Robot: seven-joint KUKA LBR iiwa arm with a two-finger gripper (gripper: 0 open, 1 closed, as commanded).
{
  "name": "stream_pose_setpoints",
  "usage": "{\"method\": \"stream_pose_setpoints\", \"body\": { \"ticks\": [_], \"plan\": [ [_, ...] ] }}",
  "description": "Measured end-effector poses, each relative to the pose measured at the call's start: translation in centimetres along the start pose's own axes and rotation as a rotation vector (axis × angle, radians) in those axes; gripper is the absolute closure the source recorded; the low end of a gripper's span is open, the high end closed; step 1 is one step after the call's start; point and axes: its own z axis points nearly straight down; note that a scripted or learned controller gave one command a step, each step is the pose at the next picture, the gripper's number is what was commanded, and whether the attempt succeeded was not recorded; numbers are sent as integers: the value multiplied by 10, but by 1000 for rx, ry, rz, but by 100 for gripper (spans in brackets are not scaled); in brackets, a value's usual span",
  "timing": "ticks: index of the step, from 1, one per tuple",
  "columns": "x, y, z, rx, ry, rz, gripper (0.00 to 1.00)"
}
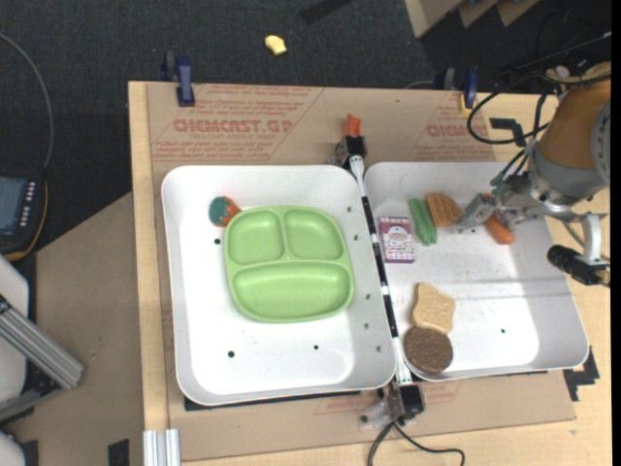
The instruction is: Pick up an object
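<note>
We see the gripper (482, 214) low in the right bin (543, 348), upper right of frame, beside an orange piece (500, 230); we cannot tell the jaws' state. We should centre over it before closing.

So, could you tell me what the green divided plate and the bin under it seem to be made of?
The green divided plate looks like moulded plastic with a matte finish: uniform colour, soft rounded compartment ridges, little glare. The left bin seems to be thin white plastic, semi-gloss, with rounded corners and a faint sheen, though coated metal can't be excluded.
</note>
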Motion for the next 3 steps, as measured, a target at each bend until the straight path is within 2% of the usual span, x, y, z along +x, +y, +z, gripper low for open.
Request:
{"method": "stream_pose_setpoints", "body": {
  "ticks": [1,2,3],
  "plan": [
    [57,35,-1,-5,-10,-1,0],
    [52,34,-12,-7,-14,3,100],
    [108,18,-1,-1,-11,2,100]
  ]
}}
